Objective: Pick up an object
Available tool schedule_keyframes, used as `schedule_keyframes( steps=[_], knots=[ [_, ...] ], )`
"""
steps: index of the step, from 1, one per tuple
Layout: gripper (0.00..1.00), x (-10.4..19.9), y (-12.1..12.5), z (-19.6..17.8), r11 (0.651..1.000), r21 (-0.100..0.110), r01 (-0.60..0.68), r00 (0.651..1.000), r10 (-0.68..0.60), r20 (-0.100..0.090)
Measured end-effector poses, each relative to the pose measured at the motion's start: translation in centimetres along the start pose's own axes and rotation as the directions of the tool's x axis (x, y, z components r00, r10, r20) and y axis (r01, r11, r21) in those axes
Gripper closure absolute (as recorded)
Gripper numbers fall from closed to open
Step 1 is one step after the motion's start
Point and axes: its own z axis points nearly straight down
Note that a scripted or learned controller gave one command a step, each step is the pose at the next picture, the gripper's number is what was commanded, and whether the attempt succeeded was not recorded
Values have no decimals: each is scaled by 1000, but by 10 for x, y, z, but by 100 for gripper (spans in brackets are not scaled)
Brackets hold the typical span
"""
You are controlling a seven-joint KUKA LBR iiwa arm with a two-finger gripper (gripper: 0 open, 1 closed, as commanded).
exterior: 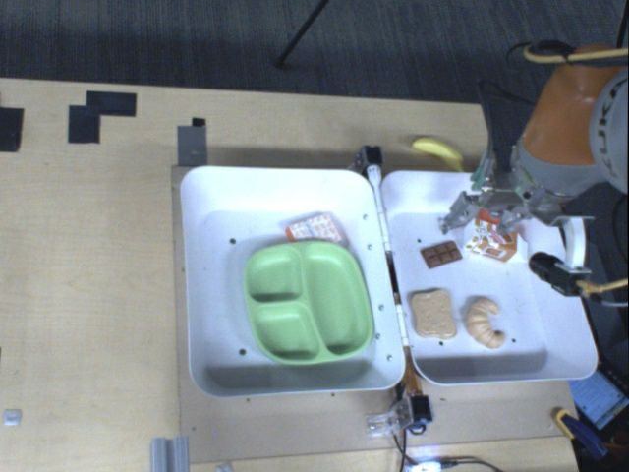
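2 bins sit together on the tabletop [88, 264], targets loose in the right bin [565, 347]. Jaws of the gripper [482, 209] hover over a snack packet [491, 242], ready to descend; grip state unclear.

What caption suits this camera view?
Gripper hovers over a snack packet in the right bin, beside toast and croissant.

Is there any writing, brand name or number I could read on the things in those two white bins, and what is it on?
None can be read.
The red-and-white packet above the green divided plate: printed pattern, too small and blurred to read.
The orange-and-white packet under the gripper: print is blurred, no letters legible.
The chocolate bar, bread slice, croissant and banana: no markings seen.
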Motion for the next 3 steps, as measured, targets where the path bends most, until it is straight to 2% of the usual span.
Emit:
schedule_keyframes(
  steps=[1,2,3],
  knots=[
    [0,5,-99,90,1000,-12,-2,1000,2,3],
    [0,18,-41,98,1000,-9,-2,1000,2,1],
    [100,19,-39,86,1000,-14,1,1000,-1,-1]
  ],
)
